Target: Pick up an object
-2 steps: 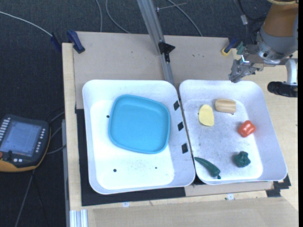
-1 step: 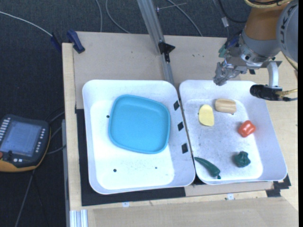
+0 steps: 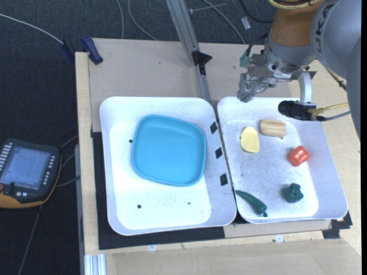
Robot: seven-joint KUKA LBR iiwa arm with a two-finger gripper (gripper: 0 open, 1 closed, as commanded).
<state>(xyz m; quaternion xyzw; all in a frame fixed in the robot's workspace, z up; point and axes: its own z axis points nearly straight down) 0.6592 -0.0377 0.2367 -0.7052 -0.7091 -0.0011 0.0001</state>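
Observation:
My gripper (image 3: 247,94) hangs over the far left rim of the right bin (image 3: 327,171), with nothing seen between its fingers. Inside that bin lie a pale yellow piece (image 3: 249,140), a tan bread roll (image 3: 273,128), a red pepper (image 3: 298,156), a dark green broccoli-like piece (image 3: 293,193) and a long green chilli (image 3: 252,201). The yellow piece and the roll are the nearest to the gripper, a short way in front of it.
The left bin (image 3: 117,153) holds a light blue square plate (image 3: 170,149). A metal post (image 3: 183,27) slants up behind the bins. Black clips (image 3: 218,152) sit along the seam between the bins. A teach pendant (image 3: 26,171) lies off the bench at left.

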